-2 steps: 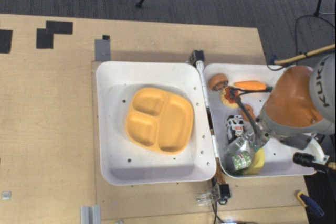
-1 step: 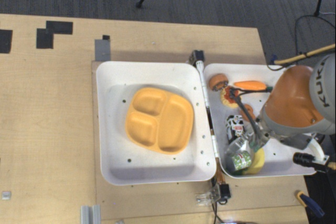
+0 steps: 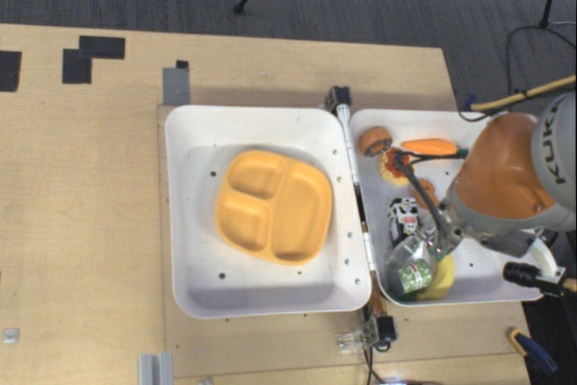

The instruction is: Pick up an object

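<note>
The gripper [image 3: 422,250] hangs low in the right bin [image 3: 478,284], its finger state impossible to tell, over a clear crinkled packet [image 3: 413,275] beside a yellow banana [image 3: 442,278]; a moulded yellow divided tray [image 3: 273,205] fills the left bin [image 3: 194,221].

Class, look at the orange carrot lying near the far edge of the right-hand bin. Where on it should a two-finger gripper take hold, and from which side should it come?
Probably the middle of the carrot, coming straight down from above. It lies flat and lengthwise across the right bin, long and narrow, so fingers closing across its short width should fit. Its left end sits close to other small items, and the arm crowds its right end.
</note>
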Motion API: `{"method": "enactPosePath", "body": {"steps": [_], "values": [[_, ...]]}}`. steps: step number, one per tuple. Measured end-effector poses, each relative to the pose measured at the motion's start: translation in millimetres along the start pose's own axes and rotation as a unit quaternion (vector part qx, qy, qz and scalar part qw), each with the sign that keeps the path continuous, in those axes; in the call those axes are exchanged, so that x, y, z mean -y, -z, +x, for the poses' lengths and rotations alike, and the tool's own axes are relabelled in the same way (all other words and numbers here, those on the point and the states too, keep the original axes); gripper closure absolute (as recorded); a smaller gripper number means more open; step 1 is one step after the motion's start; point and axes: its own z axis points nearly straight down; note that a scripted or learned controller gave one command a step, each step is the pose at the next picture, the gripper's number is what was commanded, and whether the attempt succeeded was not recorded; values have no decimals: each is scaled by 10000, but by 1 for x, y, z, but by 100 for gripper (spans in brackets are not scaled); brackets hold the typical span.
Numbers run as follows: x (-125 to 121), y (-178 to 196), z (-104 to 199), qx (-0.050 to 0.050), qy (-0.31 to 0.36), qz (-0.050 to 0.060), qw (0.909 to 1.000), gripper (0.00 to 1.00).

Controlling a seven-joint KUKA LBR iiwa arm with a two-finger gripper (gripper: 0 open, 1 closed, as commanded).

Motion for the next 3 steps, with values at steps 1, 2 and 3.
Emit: {"method": "enactPosePath", "body": {"steps": [1, 2, 3], "values": [[0, 0, 0, 0, 0, 0, 10000, 0], [0, 0, 0, 0, 0, 0, 10000, 0], [-5, 0, 5, 6, 2407, -1, 9706, 0]]}}
